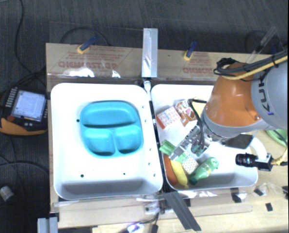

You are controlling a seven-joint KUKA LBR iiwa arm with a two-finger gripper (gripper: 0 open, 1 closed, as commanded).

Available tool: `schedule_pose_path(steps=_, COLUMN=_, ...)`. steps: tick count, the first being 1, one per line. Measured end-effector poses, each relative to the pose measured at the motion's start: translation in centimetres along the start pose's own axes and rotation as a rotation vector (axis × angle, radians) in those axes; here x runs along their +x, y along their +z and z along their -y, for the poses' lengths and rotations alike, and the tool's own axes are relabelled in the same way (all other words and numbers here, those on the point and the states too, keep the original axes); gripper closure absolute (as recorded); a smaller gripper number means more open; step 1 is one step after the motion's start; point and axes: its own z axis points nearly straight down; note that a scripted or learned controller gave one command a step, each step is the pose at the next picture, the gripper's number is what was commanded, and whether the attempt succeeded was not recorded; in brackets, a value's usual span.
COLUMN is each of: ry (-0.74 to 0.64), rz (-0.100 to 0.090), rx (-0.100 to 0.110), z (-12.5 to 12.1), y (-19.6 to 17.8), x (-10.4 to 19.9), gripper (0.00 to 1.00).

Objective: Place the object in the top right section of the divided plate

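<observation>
The jaws (192,147), whose state I cannot tell, reach among toys in the right bin (241,178). Picking comes first; the blue divided plate (110,127) waits at nine o'clock.

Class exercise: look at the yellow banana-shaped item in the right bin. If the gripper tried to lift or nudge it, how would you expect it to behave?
The banana looks smooth and glossy, so it is probably slippery between two fingers. Its curved, rounded form suggests it may rock or swivel when nudged. It lies packed against the green bottle and the bin's front wall, so a push would likely shift its neighbours too.
</observation>
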Motion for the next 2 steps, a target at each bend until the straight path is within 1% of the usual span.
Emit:
schedule_pose_path(steps=1, ry=-0.425, rz=0.003, rx=0.0, z=0.3, y=-1.3, x=0.1, gripper=1.0)
schedule_pose_path(steps=2, ry=-0.512, rz=0.004, rx=0.001, z=-0.8, y=-6.4, x=1.2, gripper=1.0)
